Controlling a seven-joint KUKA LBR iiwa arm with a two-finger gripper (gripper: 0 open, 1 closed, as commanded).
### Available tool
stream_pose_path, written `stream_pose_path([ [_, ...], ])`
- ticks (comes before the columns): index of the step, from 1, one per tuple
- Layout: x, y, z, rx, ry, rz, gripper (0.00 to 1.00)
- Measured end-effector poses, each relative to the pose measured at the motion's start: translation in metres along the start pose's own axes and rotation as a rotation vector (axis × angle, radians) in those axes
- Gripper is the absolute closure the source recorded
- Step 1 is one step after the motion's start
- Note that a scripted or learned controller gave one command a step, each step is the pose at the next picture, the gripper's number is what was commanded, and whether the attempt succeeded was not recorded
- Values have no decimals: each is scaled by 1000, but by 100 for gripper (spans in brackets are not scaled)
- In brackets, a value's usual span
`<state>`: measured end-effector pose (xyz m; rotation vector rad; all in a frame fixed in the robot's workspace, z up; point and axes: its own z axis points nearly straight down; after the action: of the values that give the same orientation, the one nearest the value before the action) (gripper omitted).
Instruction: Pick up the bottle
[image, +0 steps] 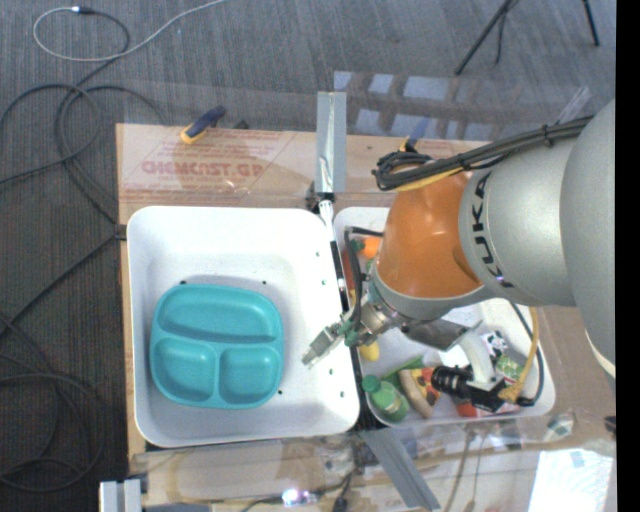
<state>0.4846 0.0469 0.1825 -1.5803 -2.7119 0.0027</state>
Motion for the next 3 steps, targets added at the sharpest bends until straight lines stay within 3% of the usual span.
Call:
stream_pose_path([
  [1, 65, 70, 38, 1, -1, -317, 0],
  [2, 68, 50, 87, -37, -20, -577, 0],
  [3, 64, 56, 72, -60, -39, -572, 100],
])
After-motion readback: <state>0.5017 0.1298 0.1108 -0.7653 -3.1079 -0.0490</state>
